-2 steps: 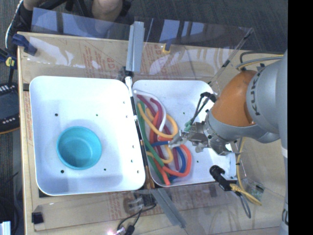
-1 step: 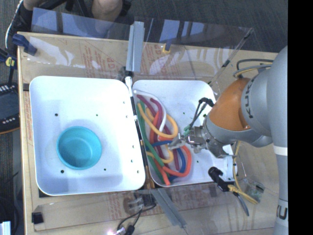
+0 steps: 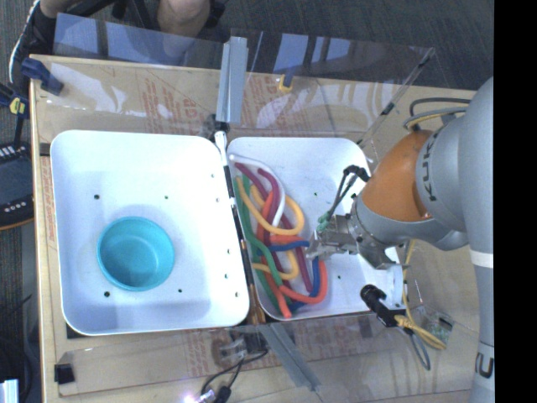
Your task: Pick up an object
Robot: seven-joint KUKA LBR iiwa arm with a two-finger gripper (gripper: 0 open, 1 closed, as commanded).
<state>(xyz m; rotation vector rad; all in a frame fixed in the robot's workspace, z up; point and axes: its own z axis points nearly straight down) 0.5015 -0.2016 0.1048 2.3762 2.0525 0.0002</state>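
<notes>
A tangle of coloured ropes (image 3: pixel 273 229), red, yellow, green, blue and orange, lies along the left side of the right bin (image 3: pixel 336 162). My gripper (image 3: pixel 317 246) reaches in from the right and sits low at the right edge of the ropes, near their lower end. Its fingers are partly hidden among the strands. A blue bowl (image 3: pixel 136 253) stands upright in the lower left part of the left bin (image 3: pixel 126 154).
The arm's grey body and orange band (image 3: pixel 403 187) cover the right bin's right side. Loose cables and a black connector (image 3: pixel 377 302) lie on the bench below the bin. A clear screen (image 3: pixel 252 57) stands behind both bins.
</notes>
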